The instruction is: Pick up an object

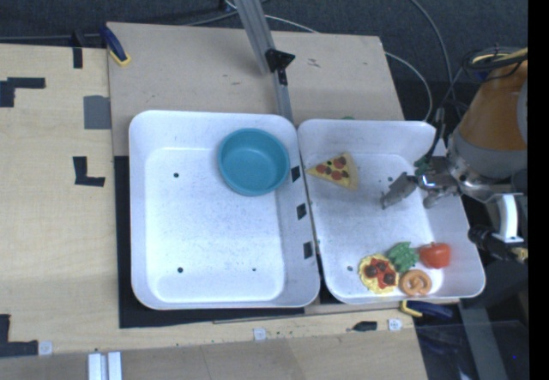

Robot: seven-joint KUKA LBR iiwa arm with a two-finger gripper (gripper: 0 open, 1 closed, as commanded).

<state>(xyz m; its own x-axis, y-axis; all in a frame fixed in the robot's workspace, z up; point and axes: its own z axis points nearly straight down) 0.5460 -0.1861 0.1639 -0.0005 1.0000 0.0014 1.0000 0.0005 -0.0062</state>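
Note:
My gripper (413,197) hangs over the middle right of the right bin (369,140), open, with bare bin floor between its fingers. One dark finger (396,192) points down-left. A toy pizza slice (335,171) lies to the gripper's left, near the bin's left wall. Along the bin's front edge sit a small round pizza (378,274), a green broccoli piece (401,254), a red tomato-like piece (435,255) and an orange ring (416,283). All of these lie apart from the gripper.
A blue bowl (253,161) stands at the back right of the left bin (154,198). A grey metal pole (257,22) slants in from the top toward the divide between the bins. Cables run behind the right bin.

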